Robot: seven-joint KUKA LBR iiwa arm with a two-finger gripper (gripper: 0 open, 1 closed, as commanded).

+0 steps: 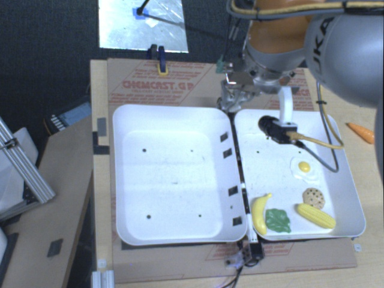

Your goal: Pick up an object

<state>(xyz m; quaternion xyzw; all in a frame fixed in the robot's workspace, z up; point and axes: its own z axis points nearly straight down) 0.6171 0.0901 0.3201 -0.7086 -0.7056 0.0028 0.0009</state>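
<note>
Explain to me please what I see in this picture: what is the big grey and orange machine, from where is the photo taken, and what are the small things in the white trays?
The grey and orange machine is a robot arm, reaching in from the right. One fixed camera above the bench looks down at a slant. At the arm's tip is a two-finger gripper, near the far edge where the two white bins meet. Nothing can be seen between its fingers. The right bin contains toy food: a fried egg, a cookie, a corn cob, a banana and a green leafy piece. The left bin lies beside it.
</note>
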